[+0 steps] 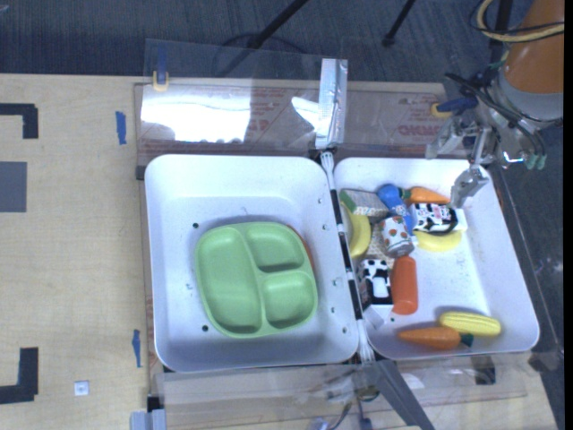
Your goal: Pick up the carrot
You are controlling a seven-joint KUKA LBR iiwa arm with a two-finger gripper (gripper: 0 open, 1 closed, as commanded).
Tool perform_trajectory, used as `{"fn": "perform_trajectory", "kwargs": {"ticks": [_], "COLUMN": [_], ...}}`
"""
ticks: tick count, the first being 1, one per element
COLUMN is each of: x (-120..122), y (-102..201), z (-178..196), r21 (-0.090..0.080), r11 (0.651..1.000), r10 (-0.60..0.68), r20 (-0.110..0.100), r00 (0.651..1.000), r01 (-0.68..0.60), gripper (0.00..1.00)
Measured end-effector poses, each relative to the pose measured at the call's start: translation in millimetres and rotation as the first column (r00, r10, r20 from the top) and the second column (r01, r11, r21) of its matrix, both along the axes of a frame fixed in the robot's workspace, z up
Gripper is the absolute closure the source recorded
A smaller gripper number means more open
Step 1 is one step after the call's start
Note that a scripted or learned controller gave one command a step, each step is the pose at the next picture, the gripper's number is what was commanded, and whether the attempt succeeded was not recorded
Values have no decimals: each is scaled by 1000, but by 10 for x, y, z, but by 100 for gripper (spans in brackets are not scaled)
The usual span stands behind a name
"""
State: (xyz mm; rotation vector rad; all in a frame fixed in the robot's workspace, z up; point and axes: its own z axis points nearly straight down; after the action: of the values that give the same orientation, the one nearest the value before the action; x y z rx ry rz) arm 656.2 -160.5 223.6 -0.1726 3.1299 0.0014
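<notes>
The robot's metal hand (469,184), its grip state impossible to tell, hovers over the right white bin's (510,267) far corner, while the orange tapered carrot (429,337) lies lengthwise along the near edge, well apart, toward the viewer.

**Two White Bins on a Pale Wooden Bench**

The wooden bench (72,267) carried two shallow white bins side by side, their inner rims touching along the middle. The left bin (170,204) sat nearer the bench's centre; the right bin (510,276) reached toward the bench's right edge. A clear plastic panel (233,106) stood along the bench's far edge behind the left bin, beside a brown cardboard strip (394,119) behind the right one. Black tape marks (22,119) lay on the bare wood near the left edge, at the far and near corners, with a grey square (11,186) between them. Small blue tape pieces (120,126) stuck near the left bin's outer side.
</notes>
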Motion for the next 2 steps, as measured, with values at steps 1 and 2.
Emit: {"fn": "perform_trajectory", "kwargs": {"ticks": [1, 2], "x": [121, -877], "y": [-631, -625], "z": [169, -517], "r21": [-2, -2], "r11": [998, 984], "r10": [59, 177], "r20": [4, -2], "r00": [998, 984], "r01": [-59, -177], "gripper": [0, 0]}}
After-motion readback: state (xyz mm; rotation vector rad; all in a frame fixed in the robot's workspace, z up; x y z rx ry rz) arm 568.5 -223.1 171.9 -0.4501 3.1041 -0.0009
